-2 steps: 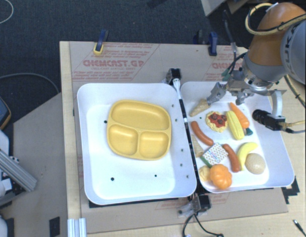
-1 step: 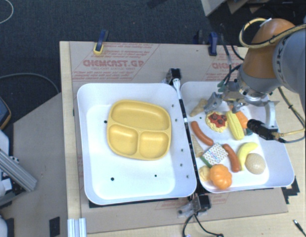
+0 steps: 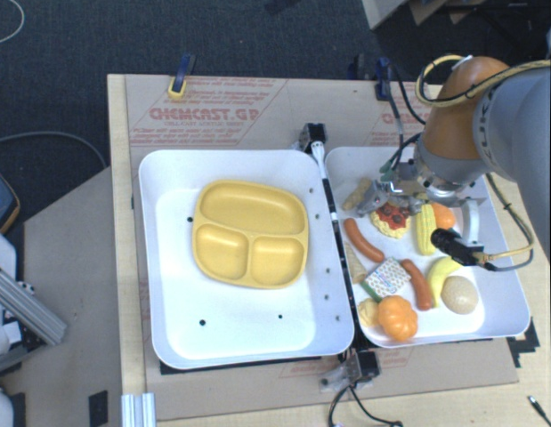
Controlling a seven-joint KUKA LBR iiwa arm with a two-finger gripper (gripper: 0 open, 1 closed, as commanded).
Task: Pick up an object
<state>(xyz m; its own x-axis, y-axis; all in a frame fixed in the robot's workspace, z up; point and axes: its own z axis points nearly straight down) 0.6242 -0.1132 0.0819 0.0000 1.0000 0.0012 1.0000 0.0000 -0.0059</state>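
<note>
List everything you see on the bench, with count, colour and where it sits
bins: two, white, side by side on the bench
divided plate: one, yellow, left bin
sausages: two, red-brown, right bin
corn cob: one, yellow, right bin under the arm
pumpkin: one, orange, right bin near edge
egg: one, cream, right bin
checkered block: one, pale, right bin middle
clamps: two, far board edge
arm: one, grey with orange band, over right bin
gripper: one, low among the food

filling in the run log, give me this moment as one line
arm: over right bin | end effector: low above pizza slice toy | grasp: not confirmed | left bin: yellow divided plate
</note>
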